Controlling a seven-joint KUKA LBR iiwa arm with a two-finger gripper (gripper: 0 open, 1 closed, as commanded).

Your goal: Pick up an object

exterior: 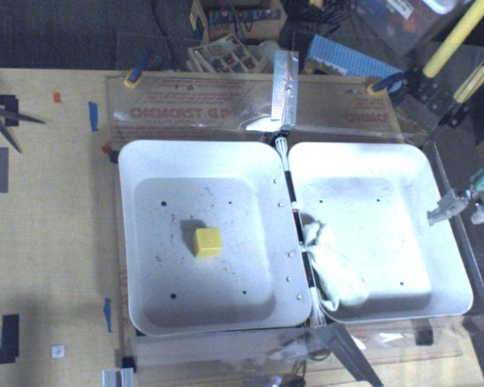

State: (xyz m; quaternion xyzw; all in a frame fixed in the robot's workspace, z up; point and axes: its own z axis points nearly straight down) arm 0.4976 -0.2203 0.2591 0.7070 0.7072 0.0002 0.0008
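A small yellow block (208,242) lies near the middle of the left bin (145,176). A white crumpled soft thing (332,269) rests against the left wall of the right bin (403,172), towards its front. At the far right, the gripper (450,207) hangs over the right rim of the right bin, far from both objects. It looks small and blurred, and nothing shows in it.
A metal divider (284,95) stands behind the seam between the bins. Clear plastic sheets (194,107) line the back. Cables and boxes (234,22) lie beyond the bench. The wooden bench top (48,216) extends to the left.
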